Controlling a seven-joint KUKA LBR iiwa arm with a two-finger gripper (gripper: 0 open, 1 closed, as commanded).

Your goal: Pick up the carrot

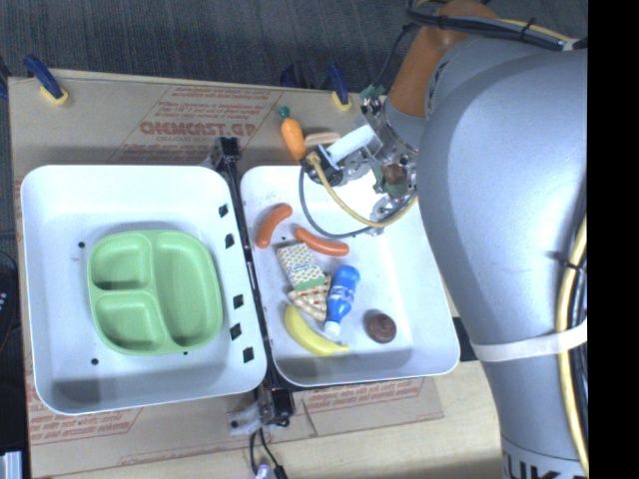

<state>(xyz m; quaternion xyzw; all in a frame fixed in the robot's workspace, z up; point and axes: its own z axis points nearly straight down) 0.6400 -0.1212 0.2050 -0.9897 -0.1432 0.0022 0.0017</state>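
Observation:
The carrot [291, 136], orange with a small green top, lies on the cardboard just past the back rim of the right bin [429, 297], near its back left corner. My gripper [387, 190] hangs over the back of the right bin, to the right of the carrot and apart from it. The big grey arm covers most of the wrist, and nothing shows between the gripper's tips.
The right bin holds two sausages [272, 224] [321, 240], a patterned block [301, 264], a cracker [312, 298], a blue bottle [341, 295], a banana [312, 335] and a brown round piece [379, 326]. A green divided plate [155, 289] lies in the left bin [40, 267].

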